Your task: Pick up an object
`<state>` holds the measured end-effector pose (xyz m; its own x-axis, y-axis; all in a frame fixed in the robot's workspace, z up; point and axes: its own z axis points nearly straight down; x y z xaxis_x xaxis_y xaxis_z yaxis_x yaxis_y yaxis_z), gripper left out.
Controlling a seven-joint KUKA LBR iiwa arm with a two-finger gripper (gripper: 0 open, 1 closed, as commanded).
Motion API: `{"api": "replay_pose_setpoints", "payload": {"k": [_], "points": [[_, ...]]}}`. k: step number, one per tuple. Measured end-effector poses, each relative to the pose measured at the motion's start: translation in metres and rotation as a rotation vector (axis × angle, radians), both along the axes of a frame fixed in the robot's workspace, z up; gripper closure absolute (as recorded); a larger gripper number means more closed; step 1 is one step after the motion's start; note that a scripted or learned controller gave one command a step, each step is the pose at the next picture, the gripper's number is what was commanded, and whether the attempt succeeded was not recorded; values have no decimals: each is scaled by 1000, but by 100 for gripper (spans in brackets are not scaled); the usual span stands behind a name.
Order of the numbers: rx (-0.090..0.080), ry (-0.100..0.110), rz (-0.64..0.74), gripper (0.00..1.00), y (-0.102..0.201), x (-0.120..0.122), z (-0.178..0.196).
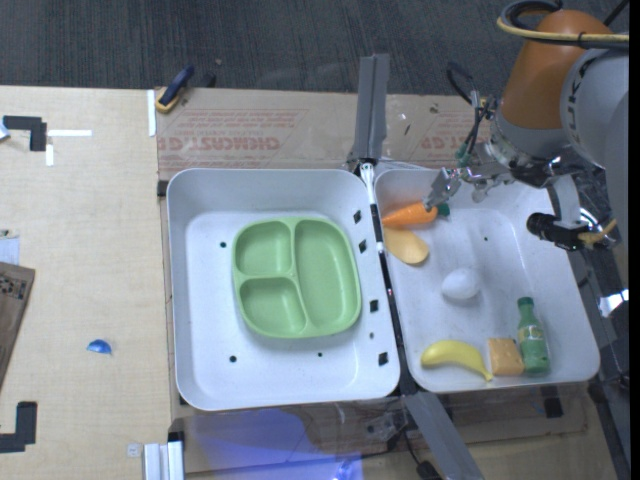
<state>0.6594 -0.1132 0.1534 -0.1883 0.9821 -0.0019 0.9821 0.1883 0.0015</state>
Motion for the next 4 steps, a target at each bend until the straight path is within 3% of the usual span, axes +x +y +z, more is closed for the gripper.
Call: {"api": "replay_pose_setpoints", "payload": {"k": [1, 2, 3, 4], "points": [[-1, 1, 134, 0, 14, 0, -61], [0, 0, 160, 0, 39, 0, 39], [0, 3, 68, 0, 90, 0, 38], [0, 3, 97, 0, 13, -20, -43]]}}
